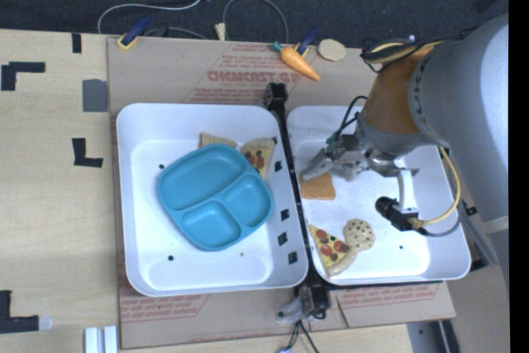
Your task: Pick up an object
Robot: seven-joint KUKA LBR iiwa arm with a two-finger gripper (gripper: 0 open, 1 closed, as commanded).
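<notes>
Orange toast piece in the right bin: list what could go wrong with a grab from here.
1. The toast piece lies flat near the divider, so the gripper may clip that wall.
2. Being thin and flat, the toast may slip out.
3. The pizza slice and cookie lie close below; a push could shove them.

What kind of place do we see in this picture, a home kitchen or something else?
Probably a robotics lab bench, not a kitchen: two shallow white plastic bins sit on taped cardboard, a grey robot arm reaches in, and the food is toys, like the pizza slice.
</notes>
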